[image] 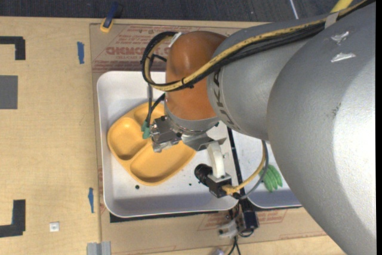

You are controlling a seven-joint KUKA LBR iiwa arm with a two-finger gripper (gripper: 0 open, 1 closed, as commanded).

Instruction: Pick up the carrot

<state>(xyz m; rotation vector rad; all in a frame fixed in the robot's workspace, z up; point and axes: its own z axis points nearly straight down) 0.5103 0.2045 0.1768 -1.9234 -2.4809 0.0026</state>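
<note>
Yellow-orange moulded shapes [146, 149] in left white bin [110, 188], tool [161, 137] over them, its state unclear, cardboard lettering [128, 45] unreadable

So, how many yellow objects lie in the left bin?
2: one yellow piece toward the bin's left side, another lower and to its right, touching it. The arm covers much of the bin, so more may be hidden.

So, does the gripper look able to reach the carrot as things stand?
Probably not yet: the gripper sits over yellow pieces in the left bin, while the carrot, judging by its green top, lies in the right bin.
</note>
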